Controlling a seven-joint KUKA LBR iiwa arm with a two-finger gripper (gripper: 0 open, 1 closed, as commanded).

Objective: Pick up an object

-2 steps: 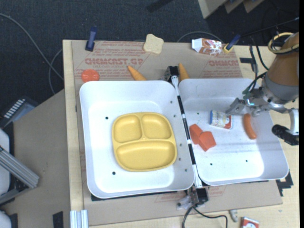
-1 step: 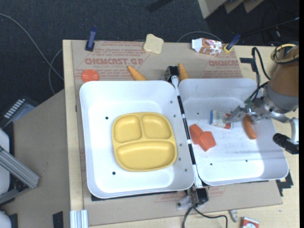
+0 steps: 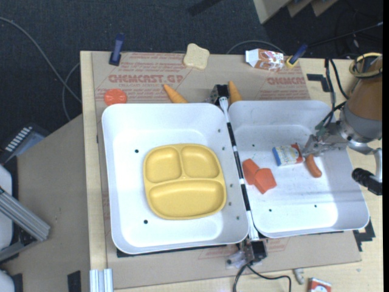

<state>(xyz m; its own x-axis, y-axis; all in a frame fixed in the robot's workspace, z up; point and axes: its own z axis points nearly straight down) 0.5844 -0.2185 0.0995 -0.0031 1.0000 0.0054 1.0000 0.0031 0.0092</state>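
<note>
Gripper at right of frame, above sausage; finger spacing apparently hidden. Descent should centre on sausage, clear of carton.

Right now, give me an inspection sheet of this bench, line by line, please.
Surface: cardboard-covered bench bearing two white bins, left bin and right bin.
Job's things: in the right bin, orange blocks, a small blue and white carton and an orange sausage-shaped piece.
Clutter: yellow divided plate in the left bin; bread slice toy, carrot toy, orange disc and milk carton behind the bins.
Grippers: gripper low over the right bin, beside the carton.
Cables: white cable on the floor, left.
Surroundings: dark carpet.
</note>
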